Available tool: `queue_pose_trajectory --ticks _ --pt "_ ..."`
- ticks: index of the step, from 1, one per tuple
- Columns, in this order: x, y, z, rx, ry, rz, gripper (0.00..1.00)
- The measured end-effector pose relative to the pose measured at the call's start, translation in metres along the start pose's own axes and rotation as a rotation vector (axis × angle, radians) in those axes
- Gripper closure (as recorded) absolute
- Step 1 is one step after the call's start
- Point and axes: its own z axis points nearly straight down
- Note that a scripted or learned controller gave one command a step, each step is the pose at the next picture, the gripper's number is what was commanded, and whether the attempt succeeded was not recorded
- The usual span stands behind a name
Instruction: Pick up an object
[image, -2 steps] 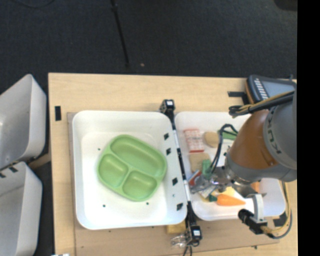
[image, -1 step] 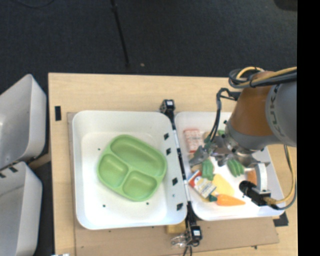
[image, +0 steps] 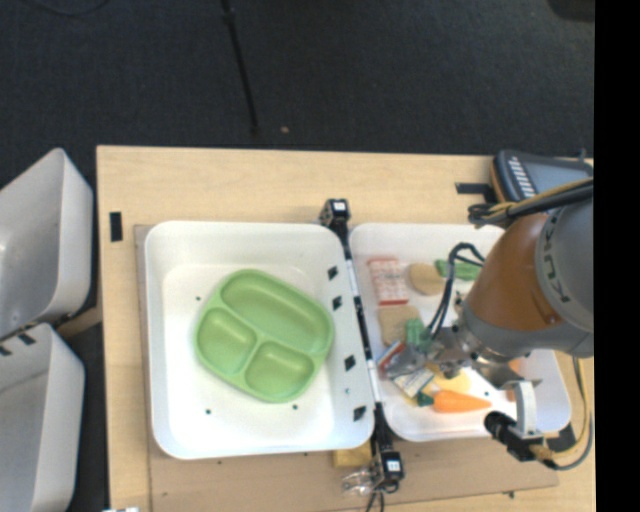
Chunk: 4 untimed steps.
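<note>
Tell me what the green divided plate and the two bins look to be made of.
Green divided plate: likely moulded plastic, smooth and matte, one even colour with rounded compartment ridges. Left bin and right bin: probably thin white plastic, slightly glossy, with rounded corners and formed rims.

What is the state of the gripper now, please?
Gripper: down among the items in the right bin; open or shut cannot be told.
</note>
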Motion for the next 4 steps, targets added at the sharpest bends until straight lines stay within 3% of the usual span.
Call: queue_pose_trajectory --ticks 1,2,3,4 --pt "0.052 0.018 -0.095 -0.015 -0.002 -0.013 0.00" --pt "0.006 0.015 0.010 -0.009 0.001 -0.002 0.00" --pt "0.014 0.062 0.009 -0.011 -0.003 -0.009 0.00" --pt "0.012 0.059 0.002 -0.002 -0.003 -0.010 1.00"
